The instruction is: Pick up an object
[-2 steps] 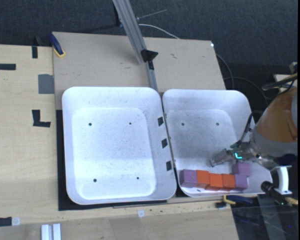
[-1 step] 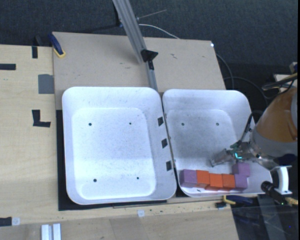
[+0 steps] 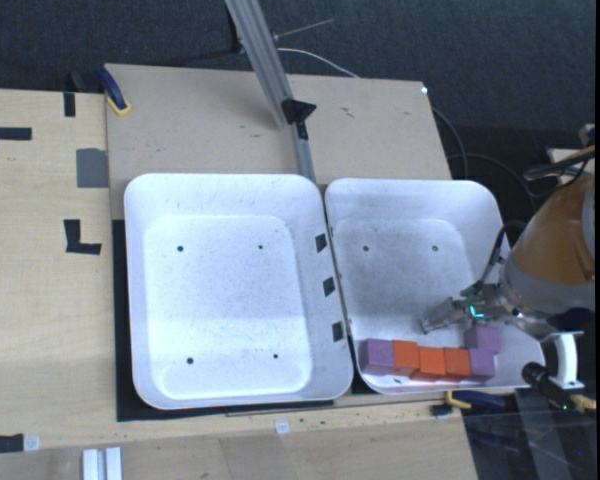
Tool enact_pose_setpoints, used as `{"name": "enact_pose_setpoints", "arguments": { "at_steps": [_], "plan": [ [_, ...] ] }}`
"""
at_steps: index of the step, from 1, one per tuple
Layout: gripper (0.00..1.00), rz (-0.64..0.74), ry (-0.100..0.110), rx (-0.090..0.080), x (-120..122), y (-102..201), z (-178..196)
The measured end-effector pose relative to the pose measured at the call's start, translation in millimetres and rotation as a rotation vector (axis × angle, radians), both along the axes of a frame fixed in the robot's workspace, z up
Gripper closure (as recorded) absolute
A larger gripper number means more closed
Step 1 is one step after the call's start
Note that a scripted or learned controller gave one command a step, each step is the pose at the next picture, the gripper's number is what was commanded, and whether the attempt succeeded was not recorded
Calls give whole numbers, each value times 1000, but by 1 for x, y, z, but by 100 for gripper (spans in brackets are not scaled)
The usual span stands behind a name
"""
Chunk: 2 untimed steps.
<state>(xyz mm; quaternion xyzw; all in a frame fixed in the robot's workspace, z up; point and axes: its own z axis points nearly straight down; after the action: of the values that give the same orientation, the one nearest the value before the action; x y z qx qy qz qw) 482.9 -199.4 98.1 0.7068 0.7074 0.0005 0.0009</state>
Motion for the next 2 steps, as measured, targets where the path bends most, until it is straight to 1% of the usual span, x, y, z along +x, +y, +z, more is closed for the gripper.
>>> {"name": "enact_pose_setpoints", "arguments": {
  "at_steps": [2],
  "plan": [
    [0,0,0,0,0,0,0]
  ]
}}
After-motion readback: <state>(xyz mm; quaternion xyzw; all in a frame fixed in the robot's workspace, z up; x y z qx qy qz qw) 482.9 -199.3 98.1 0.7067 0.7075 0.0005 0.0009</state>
